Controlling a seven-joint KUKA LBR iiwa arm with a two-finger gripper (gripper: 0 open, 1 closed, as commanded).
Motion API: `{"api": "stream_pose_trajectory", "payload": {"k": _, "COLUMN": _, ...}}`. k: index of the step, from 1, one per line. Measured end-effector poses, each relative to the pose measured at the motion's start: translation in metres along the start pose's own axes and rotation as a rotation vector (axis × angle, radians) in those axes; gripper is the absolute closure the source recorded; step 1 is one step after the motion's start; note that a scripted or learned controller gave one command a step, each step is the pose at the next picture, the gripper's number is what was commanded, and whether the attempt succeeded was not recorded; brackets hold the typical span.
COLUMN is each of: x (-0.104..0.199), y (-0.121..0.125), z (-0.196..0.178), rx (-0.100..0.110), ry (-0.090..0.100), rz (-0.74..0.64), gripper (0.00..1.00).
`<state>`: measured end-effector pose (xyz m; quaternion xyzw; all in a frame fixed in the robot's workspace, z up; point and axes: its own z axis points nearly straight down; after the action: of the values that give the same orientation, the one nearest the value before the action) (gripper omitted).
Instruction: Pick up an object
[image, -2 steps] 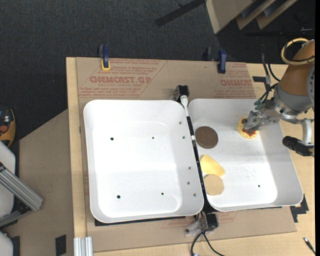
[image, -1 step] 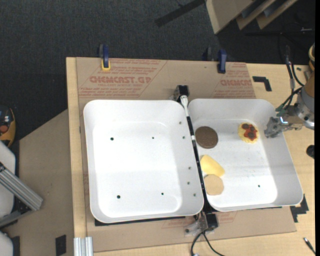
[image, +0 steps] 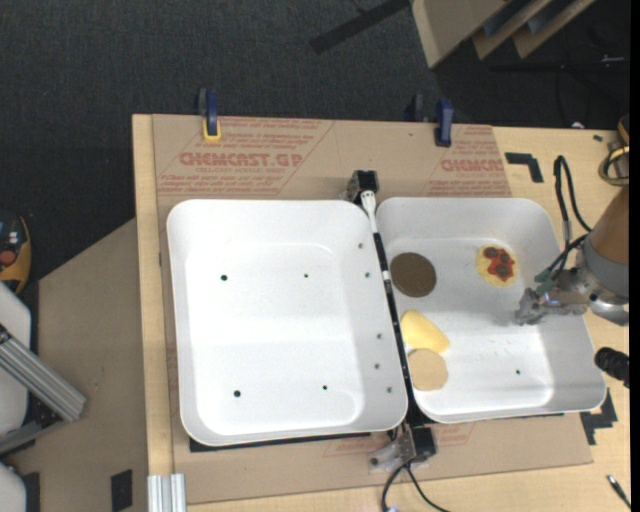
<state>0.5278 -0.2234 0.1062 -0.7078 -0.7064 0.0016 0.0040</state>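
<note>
I am hovering my hand low over the right bin, whether clenched or released I cannot tell, and the small red-topped yellow piece is lying nearest, just up-left, beyond it the brown disc.

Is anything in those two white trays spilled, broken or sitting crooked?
Nothing stands out. The right bin holds four small flat pieces lying apart: a brown disc, a yellow piece, a tan piece and a yellow round with red spots. The hand hovers beside them.
</note>
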Motion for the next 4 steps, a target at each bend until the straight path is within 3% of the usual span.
{"api": "stream_pose_trajectory", "payload": {"k": 1, "x": -0.001, "y": -0.052, "z": 0.023, "rx": -0.002, "ry": 0.0, "rz": 0.001, "gripper": 1.0}}
{"api": "stream_pose_trajectory", "payload": {"k": 2, "x": 0.0, "y": 0.034, "z": -0.154, "rx": -0.031, "ry": -0.013, "rz": -0.008, "gripper": 1.0}}
{"api": "stream_pose_trajectory", "payload": {"k": 3, "x": 0.063, "y": 0.027, "z": -0.106, "rx": -0.003, "ry": 0.0, "rz": -0.008, "gripper": 1.0}}
{"api": "stream_pose_trajectory", "payload": {"k": 4, "x": 0.018, "y": 0.052, "z": -0.202, "rx": -0.021, "ry": -0.011, "rz": -0.001, "gripper": 1.0}}
